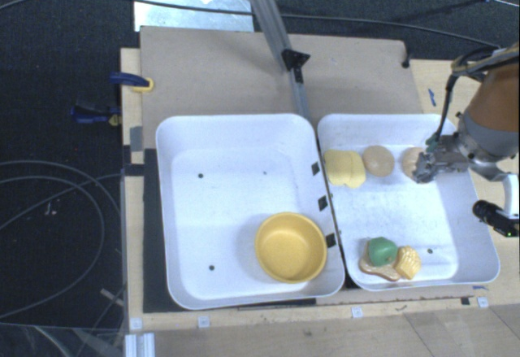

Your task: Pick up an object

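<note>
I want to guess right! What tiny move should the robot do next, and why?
Probably ease straight down a little. The gripper sits right at a small beige piece by the right bin's far edge, so that piece looks like the nearest thing to pick.

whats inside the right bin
The right bin holds a yellow block, a tan disc, and a green and yellow toy pile. The claw is down at its far right, partly covering a pale object I can't identify.
</note>
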Controlling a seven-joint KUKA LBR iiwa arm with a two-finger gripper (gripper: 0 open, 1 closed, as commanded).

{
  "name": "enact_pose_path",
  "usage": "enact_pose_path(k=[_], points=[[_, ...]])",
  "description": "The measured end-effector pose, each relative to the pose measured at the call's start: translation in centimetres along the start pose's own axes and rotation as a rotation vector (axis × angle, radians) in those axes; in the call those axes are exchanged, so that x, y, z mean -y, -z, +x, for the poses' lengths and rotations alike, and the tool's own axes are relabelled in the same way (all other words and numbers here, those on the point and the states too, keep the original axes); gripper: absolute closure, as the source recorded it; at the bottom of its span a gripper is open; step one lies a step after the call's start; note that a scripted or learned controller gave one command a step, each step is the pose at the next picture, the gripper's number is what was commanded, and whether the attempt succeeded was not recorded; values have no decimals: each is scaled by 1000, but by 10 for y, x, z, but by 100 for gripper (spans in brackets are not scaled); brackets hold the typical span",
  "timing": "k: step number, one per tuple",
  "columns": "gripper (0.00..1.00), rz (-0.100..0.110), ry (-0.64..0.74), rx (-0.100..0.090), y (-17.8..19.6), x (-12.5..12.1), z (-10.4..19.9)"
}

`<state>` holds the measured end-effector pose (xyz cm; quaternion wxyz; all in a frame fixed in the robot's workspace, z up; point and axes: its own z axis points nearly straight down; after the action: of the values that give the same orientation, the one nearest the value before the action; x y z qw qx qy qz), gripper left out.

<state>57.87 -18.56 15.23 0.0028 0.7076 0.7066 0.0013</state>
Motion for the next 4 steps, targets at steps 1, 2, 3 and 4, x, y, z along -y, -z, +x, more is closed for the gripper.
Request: enact_pose_path(k=[1, 2, 3, 4], points=[[100, -2, 7, 0, 63, -5, 5], [100, 2, 8, -1, 87, -6, 5], [100, 1, 12, -3, 94, -26, 49], [100, 3, 12, -3, 82, -42, 98]])
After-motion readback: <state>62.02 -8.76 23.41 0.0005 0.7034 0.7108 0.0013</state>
